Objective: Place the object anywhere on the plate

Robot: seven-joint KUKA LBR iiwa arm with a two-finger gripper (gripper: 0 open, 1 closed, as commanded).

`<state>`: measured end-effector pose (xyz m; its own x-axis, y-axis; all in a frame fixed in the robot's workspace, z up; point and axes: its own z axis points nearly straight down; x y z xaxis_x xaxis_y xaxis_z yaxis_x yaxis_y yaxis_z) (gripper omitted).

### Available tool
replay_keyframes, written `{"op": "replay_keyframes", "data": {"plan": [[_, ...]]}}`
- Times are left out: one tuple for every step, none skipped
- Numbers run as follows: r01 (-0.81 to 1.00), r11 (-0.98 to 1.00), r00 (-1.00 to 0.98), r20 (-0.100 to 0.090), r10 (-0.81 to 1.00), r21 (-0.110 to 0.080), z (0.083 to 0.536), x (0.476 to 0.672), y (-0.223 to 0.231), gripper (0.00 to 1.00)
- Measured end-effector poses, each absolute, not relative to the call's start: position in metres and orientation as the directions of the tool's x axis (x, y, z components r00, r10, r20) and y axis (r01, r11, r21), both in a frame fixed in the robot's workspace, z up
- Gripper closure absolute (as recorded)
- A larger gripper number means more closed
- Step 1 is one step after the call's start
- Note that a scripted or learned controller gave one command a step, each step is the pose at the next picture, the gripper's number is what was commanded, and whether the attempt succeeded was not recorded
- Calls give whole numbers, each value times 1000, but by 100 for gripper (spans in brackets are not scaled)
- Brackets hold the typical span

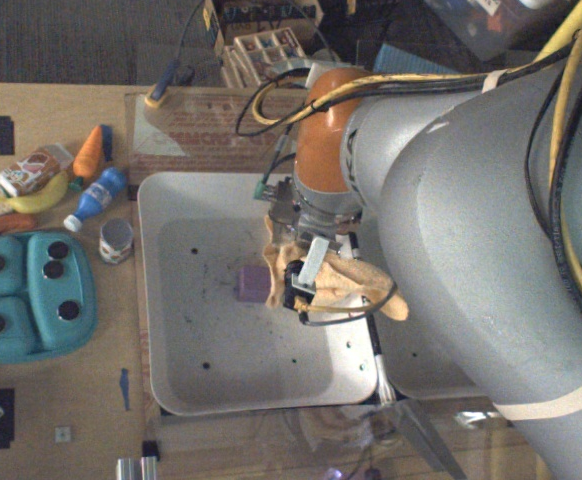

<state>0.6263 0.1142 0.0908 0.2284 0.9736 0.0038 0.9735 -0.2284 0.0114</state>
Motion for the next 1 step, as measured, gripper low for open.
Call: {"op": "replay_keyframes", "data": {"plan": [[999,35,-35,-1,999,3,186,667,49,100]]}}
